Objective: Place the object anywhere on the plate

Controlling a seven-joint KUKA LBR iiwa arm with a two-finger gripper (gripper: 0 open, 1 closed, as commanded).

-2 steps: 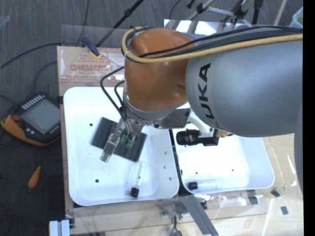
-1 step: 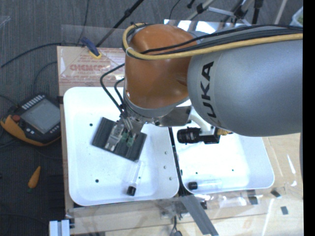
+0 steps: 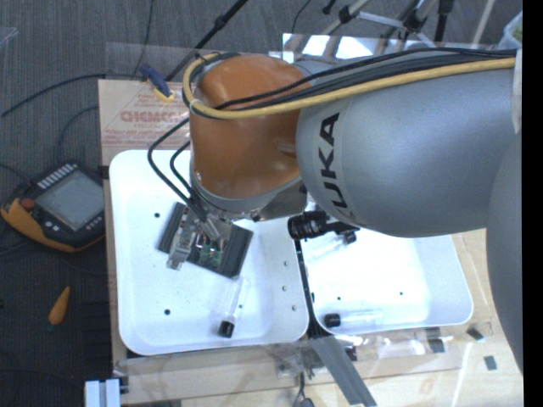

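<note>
Claw point(image 3: 188, 242) low over left bin point(image 3: 136, 312), finger state impossible to tell. Clear tube point(image 3: 229, 308) lying just below it; another tube point(image 3: 361, 318) in right bin point(image 3: 450, 299).

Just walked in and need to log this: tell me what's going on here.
A grey KUKA arm reaches in from the right and hangs its gripper low over the left bin. A clear tube with a black cap lies on that bin's floor nearer the front. A similar tube lies in the right bin.
</note>
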